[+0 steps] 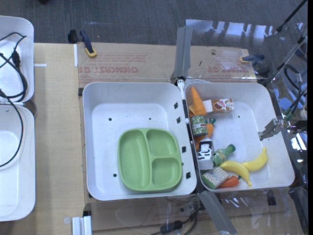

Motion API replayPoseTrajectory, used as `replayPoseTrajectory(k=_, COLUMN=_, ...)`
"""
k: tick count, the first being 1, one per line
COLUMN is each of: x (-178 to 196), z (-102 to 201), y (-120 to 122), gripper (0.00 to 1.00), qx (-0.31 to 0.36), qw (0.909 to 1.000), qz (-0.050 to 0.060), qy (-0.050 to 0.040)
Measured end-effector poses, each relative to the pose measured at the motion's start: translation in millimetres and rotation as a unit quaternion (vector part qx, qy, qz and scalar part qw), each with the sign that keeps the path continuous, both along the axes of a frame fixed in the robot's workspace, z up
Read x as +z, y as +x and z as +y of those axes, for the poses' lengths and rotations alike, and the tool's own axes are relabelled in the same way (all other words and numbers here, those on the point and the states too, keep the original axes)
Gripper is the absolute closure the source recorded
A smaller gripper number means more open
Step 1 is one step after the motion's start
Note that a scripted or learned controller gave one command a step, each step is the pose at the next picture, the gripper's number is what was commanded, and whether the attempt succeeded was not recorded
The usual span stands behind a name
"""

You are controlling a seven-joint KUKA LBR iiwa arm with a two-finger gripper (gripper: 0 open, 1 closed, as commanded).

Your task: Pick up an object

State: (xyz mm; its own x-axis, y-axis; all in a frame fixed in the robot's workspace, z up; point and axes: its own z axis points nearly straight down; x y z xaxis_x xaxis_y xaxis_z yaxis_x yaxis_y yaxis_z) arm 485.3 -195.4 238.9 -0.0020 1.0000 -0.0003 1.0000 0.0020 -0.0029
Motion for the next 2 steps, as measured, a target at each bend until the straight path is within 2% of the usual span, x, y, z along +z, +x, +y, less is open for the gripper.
replayPoseTrajectory(k=1, x=-145.7, z=-14.8, y=-6.4, gripper=0.0, qx=0.024, qw=0.9997, qz=0.0, qy=0.0047)
replayPoseTrajectory(k=2, x=-136.9, z=-17.1, y=-6.8, gripper=1.0, qx=0.022, qw=0.9998, qz=0.0, qy=0.0023)
